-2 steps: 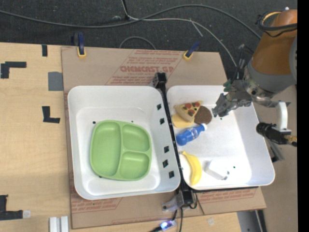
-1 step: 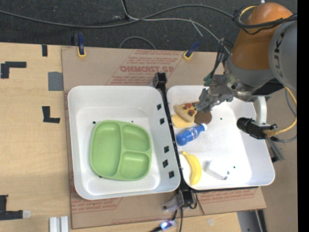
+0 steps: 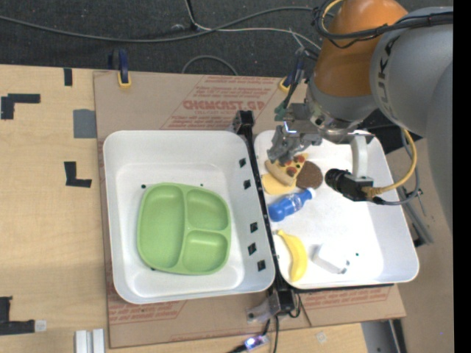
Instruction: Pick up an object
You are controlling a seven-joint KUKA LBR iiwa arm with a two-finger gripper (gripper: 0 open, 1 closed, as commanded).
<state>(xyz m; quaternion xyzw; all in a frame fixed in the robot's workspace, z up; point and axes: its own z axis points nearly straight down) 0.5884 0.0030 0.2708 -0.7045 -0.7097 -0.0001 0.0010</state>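
The gripper [image 3: 283,151], finger state indeterminable, hovers at the toy pizza slice [image 3: 283,170]; next: descend, then grasp.

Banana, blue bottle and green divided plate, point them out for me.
Banana [image 3: 294,253], camera view, middle of its curve.
Blue bottle [image 3: 288,205], camera view, its body.
Green divided plate [image 3: 156,232], camera view, large left compartment.

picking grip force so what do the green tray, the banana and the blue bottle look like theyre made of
The green tray: likely moulded plastic, matte, one even colour with rounded compartment ridges. The banana: probably a plastic toy, uniformly yellow and smooth, though real fruit cannot be ruled out. The blue bottle: seemingly glossy plastic, with a faint highlight along its side.
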